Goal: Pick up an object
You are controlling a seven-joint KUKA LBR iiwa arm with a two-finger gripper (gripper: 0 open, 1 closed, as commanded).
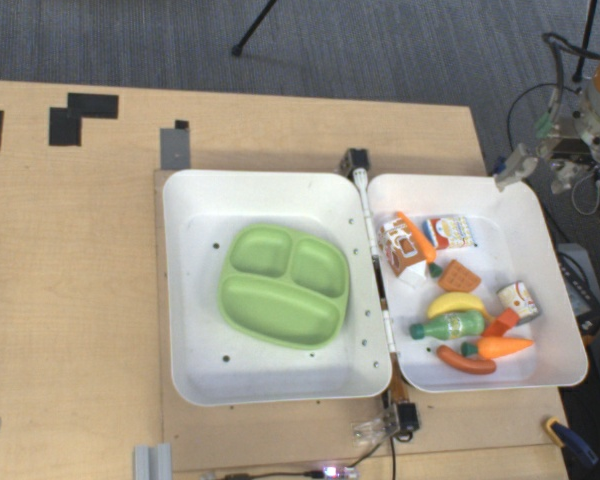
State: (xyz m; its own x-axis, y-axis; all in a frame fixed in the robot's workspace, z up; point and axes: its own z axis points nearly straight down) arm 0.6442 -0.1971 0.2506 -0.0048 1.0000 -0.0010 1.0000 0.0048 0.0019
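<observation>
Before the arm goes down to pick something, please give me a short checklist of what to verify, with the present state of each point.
1. Objects available in the right bin: ok, several toy foods lie there.
2. Hand away from the objects: ok, it is at the bin's upper right corner.
3. Fingers open: cannot tell.
4. An object with free space around it: ok, the small carton lies apart.
5. Crowded targets: not ok, banana, green bottle and sausage lie close together.
6. Green tray in the left bin: ok.
</observation>
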